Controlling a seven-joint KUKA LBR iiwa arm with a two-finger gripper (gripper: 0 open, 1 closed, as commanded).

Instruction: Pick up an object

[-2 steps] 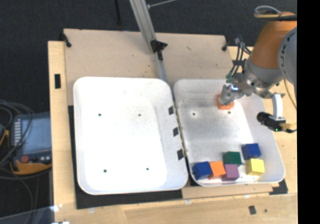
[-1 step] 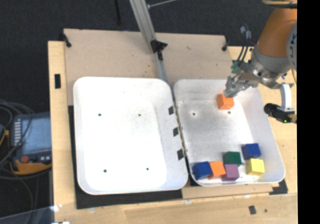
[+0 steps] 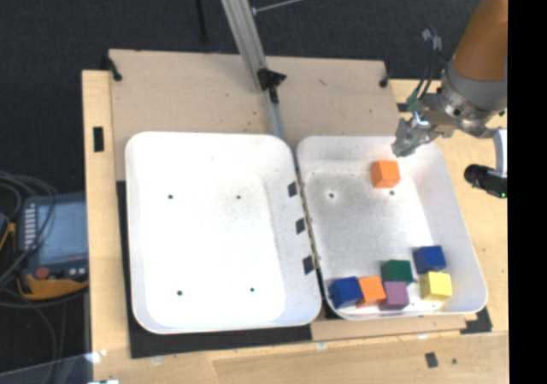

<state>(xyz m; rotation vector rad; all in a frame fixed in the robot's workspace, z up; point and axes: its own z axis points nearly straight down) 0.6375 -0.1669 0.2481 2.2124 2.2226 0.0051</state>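
Note:
An orange cube [image 3: 385, 174] lies alone in the upper part of the right bin [image 3: 342, 228]. Along that bin's front edge sit several cubes: a blue one [image 3: 345, 290], an orange one [image 3: 372, 288], a purple one [image 3: 396, 294], a green one [image 3: 397, 271], a yellow one [image 3: 437, 285] and another blue one [image 3: 428, 257]. My gripper [image 3: 405, 145] hangs over the bin's back right corner, just up and right of the lone orange cube, with nothing visibly held.
The left bin [image 3: 214, 228] lies beside the right one, divided by small black clips. A slanted metal rail [image 3: 244, 27] rises behind the bins. A handheld control unit [image 3: 51, 245] and cables lie off the bench at the left.

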